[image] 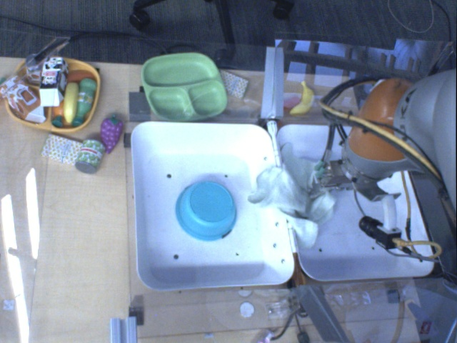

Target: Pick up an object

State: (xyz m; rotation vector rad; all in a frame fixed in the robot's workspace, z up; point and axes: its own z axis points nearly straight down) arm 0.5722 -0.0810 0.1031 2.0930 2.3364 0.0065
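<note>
Blue bowl [207,209] sat in left bin [157,263]; a soft, light cloth [289,195] lay draped over the divider between bins, likely best pinched at a raised fold. End effector [321,176] hung at the cloth's right edge; couldn't tell its opening or any hold. No legible writing.

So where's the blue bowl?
The blue bowl sits in the left bin, near its middle, left of the crumpled cloth on the divider.
</note>
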